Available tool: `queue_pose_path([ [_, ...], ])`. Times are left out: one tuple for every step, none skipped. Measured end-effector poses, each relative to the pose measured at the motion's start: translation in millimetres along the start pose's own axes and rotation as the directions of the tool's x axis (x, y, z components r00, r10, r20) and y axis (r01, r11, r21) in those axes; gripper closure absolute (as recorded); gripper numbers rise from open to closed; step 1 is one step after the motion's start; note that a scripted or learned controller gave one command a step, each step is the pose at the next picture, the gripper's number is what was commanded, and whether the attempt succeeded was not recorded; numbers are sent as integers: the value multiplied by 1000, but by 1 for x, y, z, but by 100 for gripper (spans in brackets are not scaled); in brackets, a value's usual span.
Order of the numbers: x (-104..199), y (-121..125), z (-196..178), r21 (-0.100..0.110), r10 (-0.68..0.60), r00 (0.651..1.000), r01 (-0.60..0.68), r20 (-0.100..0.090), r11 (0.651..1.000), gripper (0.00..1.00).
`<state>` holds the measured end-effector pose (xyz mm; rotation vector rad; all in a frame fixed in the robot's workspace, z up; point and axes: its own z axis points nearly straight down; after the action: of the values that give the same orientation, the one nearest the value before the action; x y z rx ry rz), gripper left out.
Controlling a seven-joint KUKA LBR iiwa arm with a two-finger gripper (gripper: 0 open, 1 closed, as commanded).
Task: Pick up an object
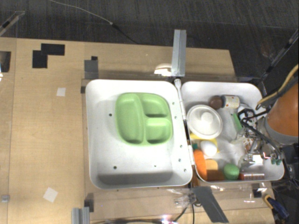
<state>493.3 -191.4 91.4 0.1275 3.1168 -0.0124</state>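
- Two shallow white bins sit side by side on the wooden bench: the left bin (100, 167) at the view's centre, the right bin (250, 88) touching it along a shared wall toward three o'clock. Judging by the layout, one serves as the source of objects and the other as a place to put them.
- One green divided tray (142, 118) lies flat in the left bin, toward its twelve o'clock half, apart from the clutter, so little there suits a two-finger pinch.
- At the three o'clock edge, the arm (285, 118) comes in over the right bin, its orange band showing, cables trailing at its nine o'clock side; it probably hangs there because the pickable things are below it.
- Next down, a white bowl (204, 120) sits upright in the right bin's ten o'clock part, with a yellow piece (198, 136) peeking out at its six o'clock rim.
- Smaller candidates for the task crowd the bin's six o'clock wall: an orange object (200, 160), a brown block (215, 174) beside it, and a green ball (231, 171) at the block's three o'clock. A brown round thing (216, 101) lies at the bowl's one o'clock.
- Smallest, the gripper (256, 148) sits among wires just at the green ball's one o'clock; whether it is released or clenched I cannot tell, and nothing is visibly held.
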Motion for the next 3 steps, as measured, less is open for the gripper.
queue_pose_path([
  [-7,2,-14,2,-8,1000,8,21,1000,100],
  [-93,-5,-141,-6,-195,981,195,-6,981,100],
  [-69,-8,-123,-14,-601,799,601,-7,799,100],
])
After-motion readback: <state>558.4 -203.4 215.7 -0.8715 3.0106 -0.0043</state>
